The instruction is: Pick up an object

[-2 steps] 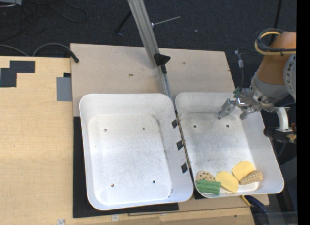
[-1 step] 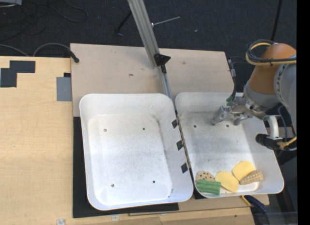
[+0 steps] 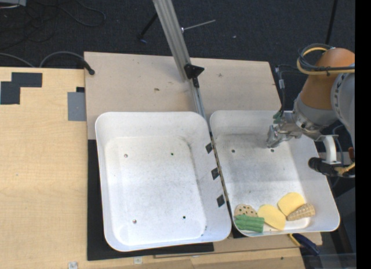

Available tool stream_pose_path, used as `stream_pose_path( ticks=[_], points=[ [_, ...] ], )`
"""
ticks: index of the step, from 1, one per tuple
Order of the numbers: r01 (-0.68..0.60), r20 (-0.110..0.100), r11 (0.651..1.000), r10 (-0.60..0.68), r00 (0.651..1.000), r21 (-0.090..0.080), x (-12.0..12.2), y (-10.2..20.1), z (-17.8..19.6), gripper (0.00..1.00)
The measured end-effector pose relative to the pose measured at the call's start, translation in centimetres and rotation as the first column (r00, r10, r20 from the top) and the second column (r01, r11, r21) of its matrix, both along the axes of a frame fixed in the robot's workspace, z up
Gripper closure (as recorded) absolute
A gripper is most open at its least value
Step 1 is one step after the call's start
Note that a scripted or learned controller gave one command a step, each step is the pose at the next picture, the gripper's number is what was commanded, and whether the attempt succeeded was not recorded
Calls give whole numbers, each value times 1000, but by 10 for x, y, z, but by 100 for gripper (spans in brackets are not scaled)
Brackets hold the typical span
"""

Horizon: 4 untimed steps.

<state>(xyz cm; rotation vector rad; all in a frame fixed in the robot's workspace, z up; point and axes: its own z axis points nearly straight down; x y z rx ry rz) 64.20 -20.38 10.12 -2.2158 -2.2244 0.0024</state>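
Several toy food pieces lie bunched at the near edge of the right bin [image 3: 255, 163]: a brown spotted cookie [image 3: 245, 210], a green ridged piece [image 3: 250, 223], two yellow pieces [image 3: 272, 216] [image 3: 290, 202] and a tan waffle cone [image 3: 301, 211]. My gripper [image 3: 273, 138] hangs over the far right part of that bin, well away from the pile and up-view of it. Nothing shows between its fingers.
The left bin [image 3: 153, 178] sits beside the right one, with black clips [image 3: 215, 173] along the shared rim. A slanted aluminium rail [image 3: 177, 42] rises behind the bins. The tan bench [image 3: 40, 163] extends to the left.
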Motion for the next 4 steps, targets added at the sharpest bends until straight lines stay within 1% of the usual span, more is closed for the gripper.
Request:
stream_pose_path(
  ticks=[1,2,3,4],
  points=[
    [-1,6,1000,1,1000,-1,-2,5,45,100],
    [-1,6,1000,1,1000,-2,2,-2,91,100],
    [1,9,1000,-1,1000,-2,9,-5,154,100],
    [0,0,1000,0,1000,2,12,48,140,100]
  ],
)
